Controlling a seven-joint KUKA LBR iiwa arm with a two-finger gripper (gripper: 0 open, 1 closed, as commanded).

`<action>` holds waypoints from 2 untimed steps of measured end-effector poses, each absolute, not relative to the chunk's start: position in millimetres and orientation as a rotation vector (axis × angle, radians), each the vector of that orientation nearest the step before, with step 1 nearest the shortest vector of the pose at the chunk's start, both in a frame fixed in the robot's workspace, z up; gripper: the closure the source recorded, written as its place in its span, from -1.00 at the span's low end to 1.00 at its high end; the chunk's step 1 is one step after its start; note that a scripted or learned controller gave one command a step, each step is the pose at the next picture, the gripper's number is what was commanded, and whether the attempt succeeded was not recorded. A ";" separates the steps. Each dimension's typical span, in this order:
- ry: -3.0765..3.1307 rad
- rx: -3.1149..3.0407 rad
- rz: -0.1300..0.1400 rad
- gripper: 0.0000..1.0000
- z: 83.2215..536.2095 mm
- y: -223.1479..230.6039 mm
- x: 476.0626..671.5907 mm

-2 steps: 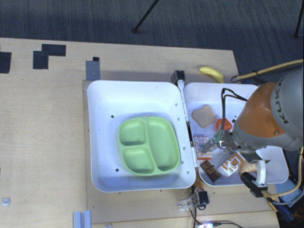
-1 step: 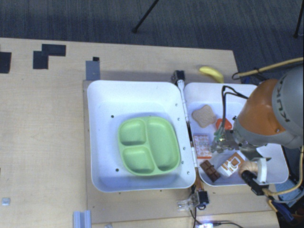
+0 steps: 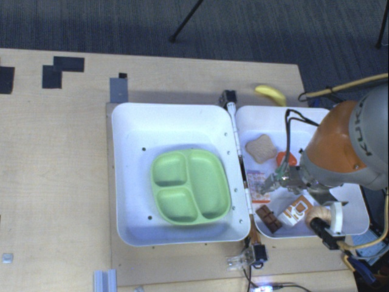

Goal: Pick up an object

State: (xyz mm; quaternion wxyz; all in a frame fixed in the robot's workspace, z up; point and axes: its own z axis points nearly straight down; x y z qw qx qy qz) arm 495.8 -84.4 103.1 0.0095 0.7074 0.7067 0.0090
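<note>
Two shallow white bins sit side by side on a wooden bench. The left bin (image 3: 127, 163) holds a green divided plate (image 3: 189, 186), lying flat near its middle. The right bin (image 3: 358, 215) is cluttered — a tan sponge-like lump (image 3: 261, 148) towards the far side, a small red object (image 3: 285, 159), a printed packet (image 3: 258, 180), a brown chocolate bar (image 3: 268, 218) and a small white-and-brown box (image 3: 295, 211) near the front. The grey and orange arm reaches in from the right; its gripper (image 3: 281, 180) hangs low over the packet, and I cannot tell how it is set. A yellow banana (image 3: 270, 93) lies on the bench beyond the right bin.
</note>
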 end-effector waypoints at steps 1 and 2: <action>2.212 2.204 0.036 1.00 113.7 -81.8 497.7; 2.211 2.205 0.035 -1.00 113.6 -81.8 497.6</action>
